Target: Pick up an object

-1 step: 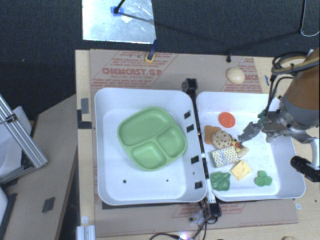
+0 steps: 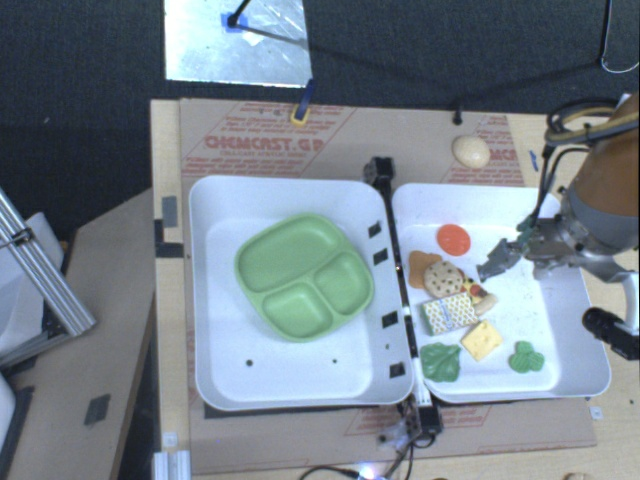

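The right bin [image 2: 560,368] holds several small items: a red-orange disc [image 2: 453,238], a brown piece [image 2: 421,266], a speckled cookie [image 2: 443,279], a patterned block [image 2: 449,313], a yellow cheese wedge [image 2: 482,340], a green leafy piece [image 2: 440,361] and a green broccoli piece [image 2: 526,357]. My gripper [image 2: 496,261] hangs over the bin's middle, just right of the cookie and a small red-and-yellow item [image 2: 478,293]. Nothing shows between its fingers.
The left bin [image 2: 215,368] bears a green divided plate [image 2: 303,277]. A beige egg-shaped object [image 2: 471,150] lies on the cardboard behind the right bin. A black divider strip [image 2: 395,268] runs between the bins. The arm [image 2: 600,198] reaches in from the right.
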`<state>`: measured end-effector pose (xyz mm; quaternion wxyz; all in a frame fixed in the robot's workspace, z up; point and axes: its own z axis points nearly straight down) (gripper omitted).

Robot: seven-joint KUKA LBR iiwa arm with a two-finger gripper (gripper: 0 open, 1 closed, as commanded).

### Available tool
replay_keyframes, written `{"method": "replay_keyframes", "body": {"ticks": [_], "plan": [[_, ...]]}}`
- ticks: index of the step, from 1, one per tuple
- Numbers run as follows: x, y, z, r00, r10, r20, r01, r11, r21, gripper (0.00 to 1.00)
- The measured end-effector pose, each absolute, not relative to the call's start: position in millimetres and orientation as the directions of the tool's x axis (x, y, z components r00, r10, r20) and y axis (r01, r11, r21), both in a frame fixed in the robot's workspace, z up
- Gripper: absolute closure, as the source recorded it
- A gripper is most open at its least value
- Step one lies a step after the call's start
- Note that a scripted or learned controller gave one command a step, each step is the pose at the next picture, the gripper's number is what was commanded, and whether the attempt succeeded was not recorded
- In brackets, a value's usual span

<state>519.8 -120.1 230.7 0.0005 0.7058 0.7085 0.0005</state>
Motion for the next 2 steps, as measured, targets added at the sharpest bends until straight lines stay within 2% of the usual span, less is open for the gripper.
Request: {"method": "replay_keyframes", "body": {"ticks": [2], "plan": [[525.4, -117, 142, -0.001, 1.000, 0.001, 1.000, 0.001, -0.002, 0.00]]}}
